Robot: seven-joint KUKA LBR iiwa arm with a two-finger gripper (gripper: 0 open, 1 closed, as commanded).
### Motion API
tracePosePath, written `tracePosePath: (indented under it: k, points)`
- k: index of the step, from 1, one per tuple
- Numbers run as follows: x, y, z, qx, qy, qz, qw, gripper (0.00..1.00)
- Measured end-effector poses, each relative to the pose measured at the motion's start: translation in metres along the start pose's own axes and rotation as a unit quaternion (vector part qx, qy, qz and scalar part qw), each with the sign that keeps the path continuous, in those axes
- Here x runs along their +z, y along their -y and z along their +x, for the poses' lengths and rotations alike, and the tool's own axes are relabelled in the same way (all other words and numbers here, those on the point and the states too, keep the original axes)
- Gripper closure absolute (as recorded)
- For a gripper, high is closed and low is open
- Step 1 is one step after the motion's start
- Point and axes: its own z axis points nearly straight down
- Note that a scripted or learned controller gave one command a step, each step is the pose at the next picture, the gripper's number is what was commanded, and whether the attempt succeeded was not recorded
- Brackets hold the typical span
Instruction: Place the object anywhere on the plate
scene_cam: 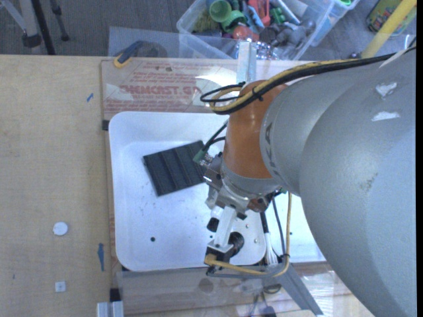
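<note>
A dark grey ribbed slab (172,170) lies flat and slightly skewed in the upper middle of the left white bin (125,197). My gripper (210,177) hangs over the bin at the slab's right edge, beneath the orange band of the wrist. The wrist and arm hide the gripper's tip and whatever is under it. A small green bit (198,156) shows at the slab's upper right corner, right by the gripper; I cannot tell what it is. The big grey arm covers the right part of the scene, including the second bin.
A tiny dark speck (153,238) lies on the bin floor near the front. Behind the bin sits a printed cardboard sheet (158,88), and beyond it a clear box of colourful toys (258,12). A small white disc (60,228) rests on the wooden bench at left.
</note>
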Motion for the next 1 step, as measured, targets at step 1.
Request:
tracePosePath:
  k: [1]
  points:
    - [0.0658,0.0279,0.0367,0.059,0.002,0.003,0.9983,1.0]
